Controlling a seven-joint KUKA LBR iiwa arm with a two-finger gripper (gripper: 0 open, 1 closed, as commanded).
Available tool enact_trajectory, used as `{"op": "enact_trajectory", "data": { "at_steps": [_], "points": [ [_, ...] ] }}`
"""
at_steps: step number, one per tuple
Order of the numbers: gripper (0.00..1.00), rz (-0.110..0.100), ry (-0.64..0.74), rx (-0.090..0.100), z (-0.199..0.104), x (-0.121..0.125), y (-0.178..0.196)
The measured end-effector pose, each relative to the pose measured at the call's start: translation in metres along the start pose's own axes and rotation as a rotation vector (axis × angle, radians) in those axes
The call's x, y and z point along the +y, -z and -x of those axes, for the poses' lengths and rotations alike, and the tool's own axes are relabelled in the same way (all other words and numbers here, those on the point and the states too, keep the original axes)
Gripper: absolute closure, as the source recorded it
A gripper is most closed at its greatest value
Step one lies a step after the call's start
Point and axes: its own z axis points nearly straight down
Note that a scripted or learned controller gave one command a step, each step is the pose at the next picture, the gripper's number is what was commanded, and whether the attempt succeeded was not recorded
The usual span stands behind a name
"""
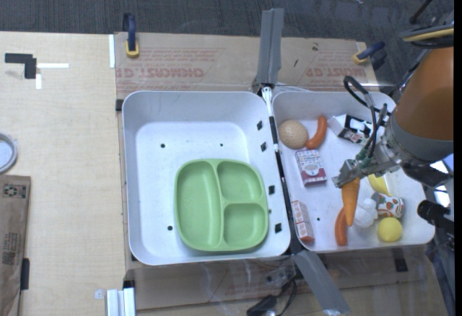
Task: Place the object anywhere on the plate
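Note:
A green plate (220, 204) with three compartments lies in the left white bin (144, 163) and holds nothing. My gripper (351, 172) hangs low in the right bin (415, 241), just over the upper end of an orange carrot (349, 203). A small red and white box (310, 167) lies directly to the gripper's left. A yellow banana piece (378, 183) sits just to its right. The grey arm with its orange band (429, 87) comes in from the right and hides the bin's far right corner.
The right bin also holds a tan round object (293, 133), a red-orange chili (317, 132), a black and white packet (351, 128), a second orange piece (341, 226), a yellow lemon (390, 229), a white lump (364, 214) and a red carton (302, 222) against the left wall.

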Motion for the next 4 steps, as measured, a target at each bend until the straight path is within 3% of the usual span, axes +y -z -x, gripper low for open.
{"op": "enact_trajectory", "data": {
  "at_steps": [1,2,3,4],
  "points": [
    [1.0,-0.001,0.137,0.0,-0.08,0.037,0.027],
    [0.0,-0.002,0.137,0.0,-0.079,0.037,0.027],
    [1.0,-0.004,0.138,-0.001,-0.079,0.037,0.036],
    [1.0,-0.004,0.38,0.002,-0.098,0.064,-0.003]
  ]
}}
